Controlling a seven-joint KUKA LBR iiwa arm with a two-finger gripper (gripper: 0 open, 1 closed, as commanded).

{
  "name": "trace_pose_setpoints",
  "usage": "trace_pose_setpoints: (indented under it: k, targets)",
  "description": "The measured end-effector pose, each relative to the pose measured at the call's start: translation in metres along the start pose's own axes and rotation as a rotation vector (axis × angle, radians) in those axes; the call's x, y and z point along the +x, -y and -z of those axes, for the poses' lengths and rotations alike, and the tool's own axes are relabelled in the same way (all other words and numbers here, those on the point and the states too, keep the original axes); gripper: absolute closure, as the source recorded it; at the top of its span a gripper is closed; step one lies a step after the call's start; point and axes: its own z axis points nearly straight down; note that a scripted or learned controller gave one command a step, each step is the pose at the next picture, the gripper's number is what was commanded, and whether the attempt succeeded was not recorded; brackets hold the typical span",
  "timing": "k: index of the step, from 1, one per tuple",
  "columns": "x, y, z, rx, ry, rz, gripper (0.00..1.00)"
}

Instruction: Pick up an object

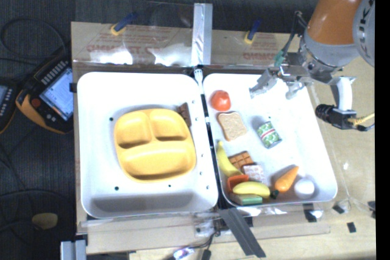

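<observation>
One fixed overhead view, slanting down on both white bins (91, 131).

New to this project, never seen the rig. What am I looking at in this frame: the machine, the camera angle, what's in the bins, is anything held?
One fixed camera looks down at a slant on a bench with two white bins. The grey and orange thing at right is a robot arm; its two-finger gripper hangs open over the right bin, holding nothing. That bin has toy food: a tomato, bread slice, small green can, banana, carrot, a white egg-like piece and a few more. The left bin holds a yellow divided tray.
</observation>
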Motion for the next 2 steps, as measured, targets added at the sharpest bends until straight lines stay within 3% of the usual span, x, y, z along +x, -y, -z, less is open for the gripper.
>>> trace_pose_setpoints:
  k: [1,2]
  targets:
    - [0.042,-0.039,0.083,-0.001,0.001,-0.014,0.0]
    - [-0.019,-0.019,-0.065,0.001,0.002,-0.036,0.0]
